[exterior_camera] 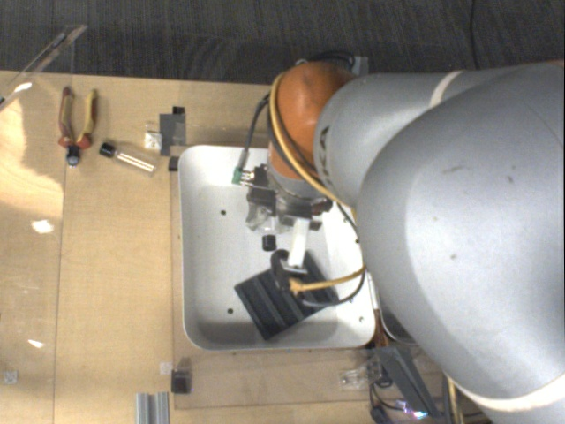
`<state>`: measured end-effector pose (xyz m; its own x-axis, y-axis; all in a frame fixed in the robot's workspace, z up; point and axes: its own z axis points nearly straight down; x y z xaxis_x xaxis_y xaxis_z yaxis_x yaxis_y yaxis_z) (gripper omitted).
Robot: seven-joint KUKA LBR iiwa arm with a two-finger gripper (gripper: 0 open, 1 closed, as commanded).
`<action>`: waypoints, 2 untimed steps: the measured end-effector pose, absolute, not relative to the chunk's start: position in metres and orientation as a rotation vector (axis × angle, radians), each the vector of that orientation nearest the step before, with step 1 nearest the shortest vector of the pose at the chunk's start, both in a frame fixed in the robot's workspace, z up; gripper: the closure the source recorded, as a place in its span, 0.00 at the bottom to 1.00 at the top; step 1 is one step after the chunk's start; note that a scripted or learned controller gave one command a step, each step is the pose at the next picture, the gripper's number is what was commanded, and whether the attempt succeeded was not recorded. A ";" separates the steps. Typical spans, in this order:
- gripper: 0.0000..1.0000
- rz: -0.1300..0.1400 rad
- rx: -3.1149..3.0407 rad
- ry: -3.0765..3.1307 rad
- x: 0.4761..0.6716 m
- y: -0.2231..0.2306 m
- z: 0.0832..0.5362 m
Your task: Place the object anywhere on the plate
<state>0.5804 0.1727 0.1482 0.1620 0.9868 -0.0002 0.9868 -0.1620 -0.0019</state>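
Observation:
My gripper point(267, 226) hangs over the middle of the white bin point(201, 237), reaching in from the right under the orange band of the wrist. A black ribbed flat object point(263, 307) lies tilted on the bin floor toward its near edge, just below the gripper and apart from it. The large grey arm hides everything to the right of this bin.
On the wooden bench to the left of the bin lie pliers with red and orange handles point(78, 117) and a small clear tube with a black cap point(128, 157). A dark bracket point(174, 129) stands at the bin's far left corner.

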 end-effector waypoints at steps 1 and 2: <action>1.00 0.000 -2.256 -2.187 0.645 0.218 0.103; 1.00 -0.006 -2.153 -2.290 0.654 0.236 0.225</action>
